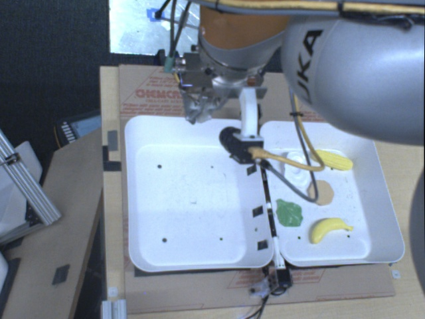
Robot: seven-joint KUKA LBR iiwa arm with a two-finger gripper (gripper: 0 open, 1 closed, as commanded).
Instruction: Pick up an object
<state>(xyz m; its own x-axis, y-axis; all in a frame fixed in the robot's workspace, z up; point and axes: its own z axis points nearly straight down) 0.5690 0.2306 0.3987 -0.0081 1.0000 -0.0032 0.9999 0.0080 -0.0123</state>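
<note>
White plastic, left bin (192,205): bare floor with a few dark specks, nothing to grasp there.
Grey metal, gripper (199,111): hanging over the far rim of the left bin, at the far end of the arm's wrist; too blurred and tucked under the wrist to tell how the tool stands, so cannot tell, and nothing seen in its grip.
Black fitting (234,142): sitting at the far end of the divider between the bins, with a yellow cable running right from it.
Green leafy piece (289,212): flat on the right bin's floor, just right of the divider, toward the near side.
Brown disc (324,193): mid-floor of the right bin, just beside a looped white cable.
Near banana (329,229): lying on the floor near the right bin's near wall, well apart from the gripper.
Far banana (334,160): toward the far side of the right bin (382,231).
Progress, judged: nothing lifted yet; every candidate resting in the right bin, so approach, descent, closing and lift all left to do.
Room, judged: open floor around the near banana on most sides; divider rim, cables and the green piece crowding the left part of the right bin; arm body overhanging the far right.
</note>
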